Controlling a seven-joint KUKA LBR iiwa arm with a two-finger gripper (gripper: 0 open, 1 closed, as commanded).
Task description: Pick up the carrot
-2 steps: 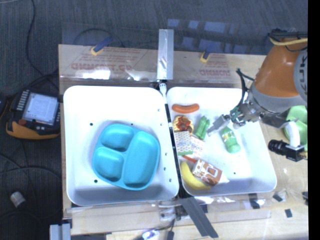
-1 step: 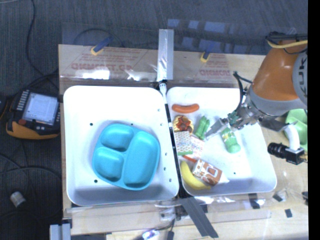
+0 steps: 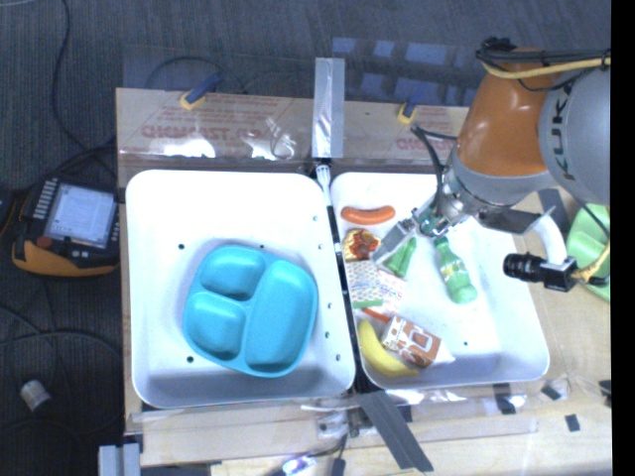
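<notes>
Arm [image 3: 516,117] shows "KU" lettering on its grey casing; cardboard at the desk's [image 3: 556,310] back edge carries faded red print, unreadable. Tool [image 3: 422,228] sits low in the right bin [image 3: 496,350], beside the green bottle [image 3: 454,271]; cannot tell its state. Carrot [image 3: 400,258], a green-topped piece, lies just beside the tool tip. Nearby: sausage [image 3: 368,213], banana [image 3: 382,355], printed snack packets [image 3: 409,340]. Left bin [image 3: 159,266] holds a blue divided plate [image 3: 250,308].
</notes>
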